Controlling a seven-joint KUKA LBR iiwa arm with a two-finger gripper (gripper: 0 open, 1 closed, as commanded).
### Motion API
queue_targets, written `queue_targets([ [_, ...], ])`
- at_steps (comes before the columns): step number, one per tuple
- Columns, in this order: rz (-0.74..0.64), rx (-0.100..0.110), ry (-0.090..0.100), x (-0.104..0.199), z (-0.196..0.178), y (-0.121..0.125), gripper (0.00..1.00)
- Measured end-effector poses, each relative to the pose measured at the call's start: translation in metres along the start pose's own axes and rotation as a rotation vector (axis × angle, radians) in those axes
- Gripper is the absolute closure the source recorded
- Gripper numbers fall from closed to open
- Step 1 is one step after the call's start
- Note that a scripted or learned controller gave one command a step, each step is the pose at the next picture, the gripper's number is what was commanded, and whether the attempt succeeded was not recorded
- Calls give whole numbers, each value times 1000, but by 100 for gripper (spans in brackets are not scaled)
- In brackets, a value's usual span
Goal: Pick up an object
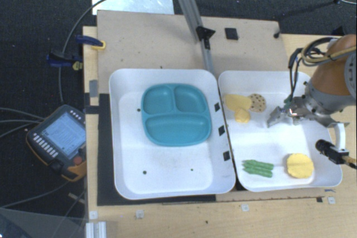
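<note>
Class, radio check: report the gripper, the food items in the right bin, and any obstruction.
Gripper over right bin, nothing between its jaws. Cookie, yellow pieces, green beans, yellow round all loose. Nothing blocking.

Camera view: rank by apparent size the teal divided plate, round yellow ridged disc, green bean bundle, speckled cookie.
1. Teal divided plastic plate, by far the largest.
2. Round yellow ridged disc and green bean bundle: look alike in area, too close to rank.
3. Small speckled tan cookie, smallest.
</note>
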State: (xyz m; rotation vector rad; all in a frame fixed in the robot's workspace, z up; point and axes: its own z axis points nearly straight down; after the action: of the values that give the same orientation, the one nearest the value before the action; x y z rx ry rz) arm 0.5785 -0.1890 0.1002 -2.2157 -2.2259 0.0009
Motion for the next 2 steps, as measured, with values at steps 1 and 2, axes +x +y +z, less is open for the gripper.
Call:
queue_targets([
  [1,-1,-6,-2,-1,-14,2,100],
  [2,-1,-9,-3,1,-79,5,100],
])
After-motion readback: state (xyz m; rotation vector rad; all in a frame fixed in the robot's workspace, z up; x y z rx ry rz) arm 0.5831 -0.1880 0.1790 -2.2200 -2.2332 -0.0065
